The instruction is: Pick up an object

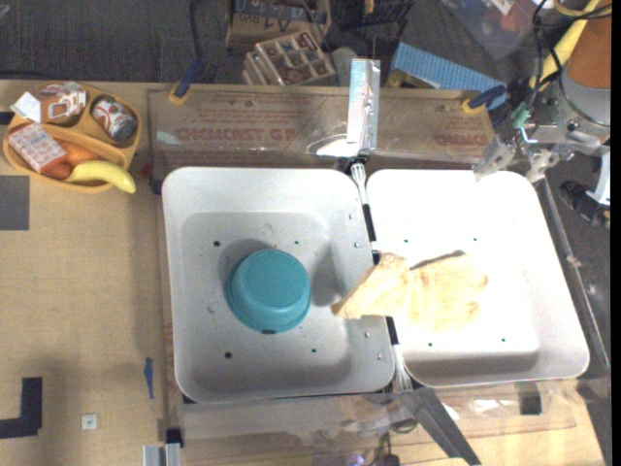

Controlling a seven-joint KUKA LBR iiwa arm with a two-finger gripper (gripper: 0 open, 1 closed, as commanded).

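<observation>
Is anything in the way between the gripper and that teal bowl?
The gripper sits above the right bin's far corner. The teal bowl is in the left bin. A yellow cloth draped over the divider lies roughly between them.

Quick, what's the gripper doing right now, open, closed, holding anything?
Gripper: above the right bin's top right corner, nothing seen in it; open or closed cannot be told.
</observation>
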